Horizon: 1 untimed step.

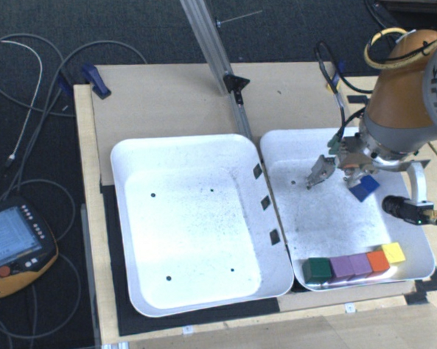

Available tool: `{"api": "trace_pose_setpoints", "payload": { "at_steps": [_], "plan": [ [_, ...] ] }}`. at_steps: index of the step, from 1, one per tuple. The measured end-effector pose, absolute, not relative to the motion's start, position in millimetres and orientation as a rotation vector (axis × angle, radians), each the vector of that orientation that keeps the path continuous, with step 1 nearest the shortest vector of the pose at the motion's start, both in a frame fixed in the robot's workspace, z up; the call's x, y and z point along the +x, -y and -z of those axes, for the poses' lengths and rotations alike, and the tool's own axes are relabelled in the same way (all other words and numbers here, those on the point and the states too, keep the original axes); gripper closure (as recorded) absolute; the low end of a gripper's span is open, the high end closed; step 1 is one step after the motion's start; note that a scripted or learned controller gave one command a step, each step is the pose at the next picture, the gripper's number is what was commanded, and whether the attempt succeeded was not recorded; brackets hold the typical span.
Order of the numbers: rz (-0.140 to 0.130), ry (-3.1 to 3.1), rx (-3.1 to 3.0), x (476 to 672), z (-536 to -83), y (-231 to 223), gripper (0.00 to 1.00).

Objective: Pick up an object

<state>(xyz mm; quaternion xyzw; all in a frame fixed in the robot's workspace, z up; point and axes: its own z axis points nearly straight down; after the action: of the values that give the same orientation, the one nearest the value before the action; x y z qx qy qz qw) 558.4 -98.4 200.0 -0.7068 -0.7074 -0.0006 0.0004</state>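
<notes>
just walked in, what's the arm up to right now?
The grey KUKA arm with the orange band is reaching into the right-hand shallow white bin on a pick attempt. Its two-finger gripper sits low over the bin's upper middle. A small blue block lies just under the wrist, beside the gripper rather than between its fingers. A row of green, purple, orange and yellow blocks sits along the bin's near wall. Nothing looks picked yet.
</notes>
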Motion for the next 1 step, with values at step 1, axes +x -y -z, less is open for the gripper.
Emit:
{"api": "trace_pose_setpoints", "payload": {
  "at_steps": [1],
  "plan": [
    [0.003, 2.222, -2.232, 551.3, -253.7, 159.3, 0.0]
  ]
}}
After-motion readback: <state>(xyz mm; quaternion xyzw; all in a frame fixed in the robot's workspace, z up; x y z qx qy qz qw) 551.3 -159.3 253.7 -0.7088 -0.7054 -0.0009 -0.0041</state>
